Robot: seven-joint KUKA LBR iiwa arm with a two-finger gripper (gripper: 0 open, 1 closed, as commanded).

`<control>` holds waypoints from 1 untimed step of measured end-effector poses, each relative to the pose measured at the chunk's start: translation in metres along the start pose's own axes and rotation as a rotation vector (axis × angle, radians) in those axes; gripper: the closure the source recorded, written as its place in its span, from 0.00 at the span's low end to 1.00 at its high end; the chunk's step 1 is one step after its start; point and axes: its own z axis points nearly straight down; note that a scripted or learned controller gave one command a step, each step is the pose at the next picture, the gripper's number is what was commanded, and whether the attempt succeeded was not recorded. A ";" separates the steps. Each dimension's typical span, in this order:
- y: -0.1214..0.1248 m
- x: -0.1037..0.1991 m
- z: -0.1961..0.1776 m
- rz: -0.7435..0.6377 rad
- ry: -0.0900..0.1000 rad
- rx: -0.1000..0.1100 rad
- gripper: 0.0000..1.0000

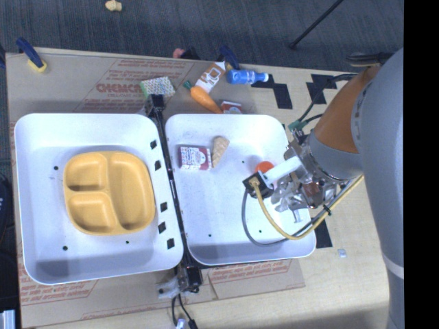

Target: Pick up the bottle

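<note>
Hovering low over the right bin point(206, 245), the gripper point(291, 201) sits near that bin's right wall, beside a small orange-red object point(265, 166); whether it is spread or closed cannot be told, and nothing is seen held. The bottle point(245, 77), blue with a white end, lies on its side on the surface point(357, 279) beyond the bins' far rim, well apart from the gripper. A red packet point(193, 157) and a tan cone point(219, 149) rest inside the right bin; a yellow divided plate point(110, 190) occupies the left bin point(34, 184). Judged from this, approach and grasp both remain.

The single fixed camera looks down at a slant on both bins point(89, 125), the arm point(363, 122) entering from the right.
</note>
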 end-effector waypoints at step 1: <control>-0.011 0.002 0.015 0.017 -0.002 0.001 1.00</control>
